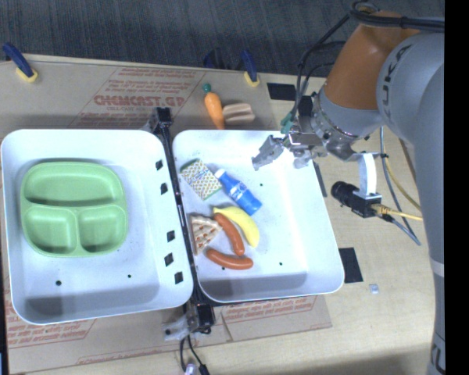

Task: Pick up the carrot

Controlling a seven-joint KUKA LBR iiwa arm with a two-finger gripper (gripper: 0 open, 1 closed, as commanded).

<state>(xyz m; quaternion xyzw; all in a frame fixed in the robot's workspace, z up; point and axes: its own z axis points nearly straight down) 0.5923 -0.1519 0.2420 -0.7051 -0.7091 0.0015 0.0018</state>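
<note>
The carrot (213, 108), orange with a small green top, lies on the cardboard just behind the right bin's (313, 209) far rim, outside both bins. My gripper (285, 155) hovers over the right bin's far right corner, to the right of the carrot and a little nearer the camera. Its fingers (265, 154) stand apart and open, with nothing between them.
A tan bun-like piece (238, 114) lies right beside the carrot. The right bin holds a checkered packet (200, 179), a blue bottle (239, 192), a banana (242, 223), two sausages (229, 259) and a waffle slice (205, 231). A green divided tray (73, 206) sits in the left bin.
</note>
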